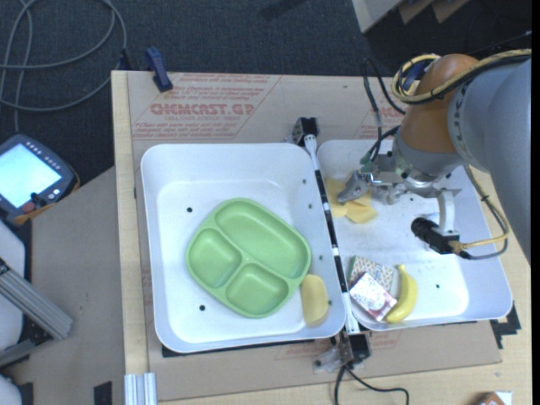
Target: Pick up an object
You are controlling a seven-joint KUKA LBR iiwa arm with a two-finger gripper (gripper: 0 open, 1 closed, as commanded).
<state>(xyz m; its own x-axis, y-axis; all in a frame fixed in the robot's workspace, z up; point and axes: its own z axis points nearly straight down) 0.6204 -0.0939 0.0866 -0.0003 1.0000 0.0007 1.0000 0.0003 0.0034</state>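
My gripper is low in the back left part of the right bin, below the grey arm and its orange band. It is right beside some pale yellow pieces that lie against the bin's left wall. Whether it touches them is hidden by the wrist. A banana and a small red-and-white packet lie at the front left of the same bin. In the left bin sits a green divided plate, with a yellow oval object at its front right.
A black fitting with a yellow cable hangs off the arm over the middle of the right bin. The bins stand on a cardboard sheet. A blue clip lies at the sheet's back left.
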